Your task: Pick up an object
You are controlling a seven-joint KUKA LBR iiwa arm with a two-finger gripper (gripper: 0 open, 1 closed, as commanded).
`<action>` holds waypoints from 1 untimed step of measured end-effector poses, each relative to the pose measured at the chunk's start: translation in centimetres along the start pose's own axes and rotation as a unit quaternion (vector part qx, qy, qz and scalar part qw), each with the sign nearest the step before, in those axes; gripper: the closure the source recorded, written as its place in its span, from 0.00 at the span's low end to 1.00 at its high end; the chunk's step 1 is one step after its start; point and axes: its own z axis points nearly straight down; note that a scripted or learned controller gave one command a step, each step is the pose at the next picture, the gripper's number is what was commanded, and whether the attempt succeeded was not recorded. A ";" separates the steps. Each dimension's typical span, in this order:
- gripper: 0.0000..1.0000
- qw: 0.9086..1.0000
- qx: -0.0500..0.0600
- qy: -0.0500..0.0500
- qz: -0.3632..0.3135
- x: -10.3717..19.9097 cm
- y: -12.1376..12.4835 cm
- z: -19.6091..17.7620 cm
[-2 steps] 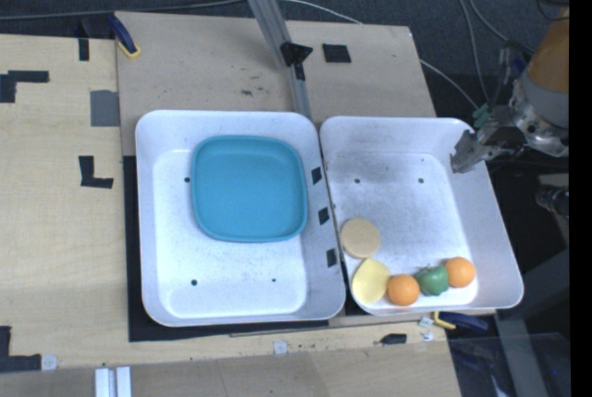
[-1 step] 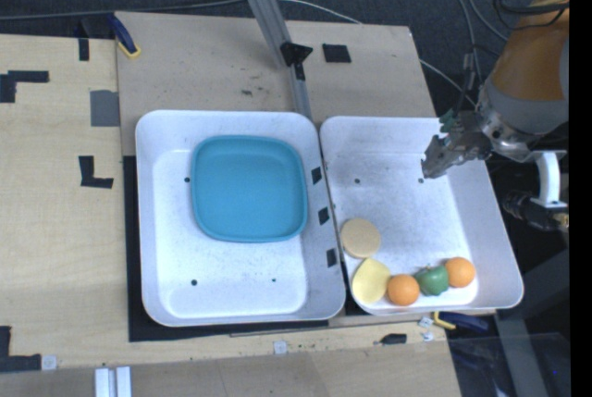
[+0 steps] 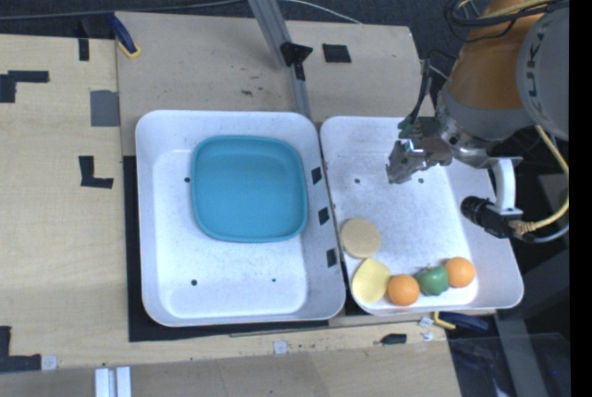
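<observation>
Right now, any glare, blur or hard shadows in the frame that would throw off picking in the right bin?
Camera view: lighting is even and soft; the white right bin is bright but not blown out. The gripper looks slightly soft and its fingers are hard to resolve. The blue plate shows no glare. The small items near the orange ball read clearly.

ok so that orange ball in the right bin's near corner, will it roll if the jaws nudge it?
Probably. The orange ball looks round and smooth, so a nudge could send it rolling. The green object beside it and the right bin's near wall may stop it.
</observation>
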 end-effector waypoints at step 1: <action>1.00 1.000 0.000 0.000 -0.001 5.9 0.0 -0.6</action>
